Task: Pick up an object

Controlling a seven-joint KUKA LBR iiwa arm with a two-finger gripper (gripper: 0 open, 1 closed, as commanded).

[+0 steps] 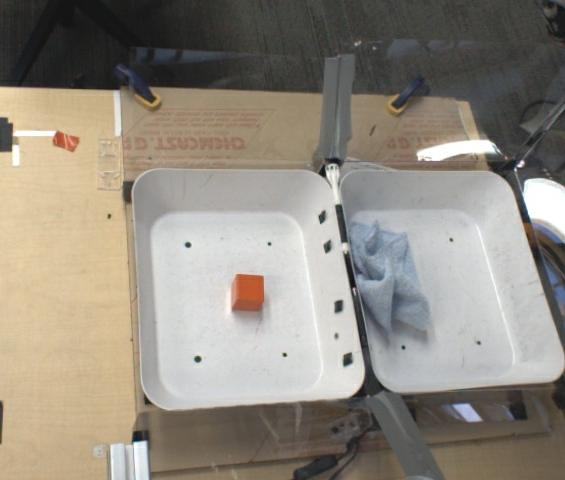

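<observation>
The left bin and right bin were plain white, dotted with small dark holes. The block was solid orange-red, the crumpled cloth pale blue-grey (unpatterned). The cardboard sheet was brown with reddish lettering; the clamps had orange tips.

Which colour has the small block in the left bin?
The block is orange-red, shown best in the camera view against the white left bin.
</observation>
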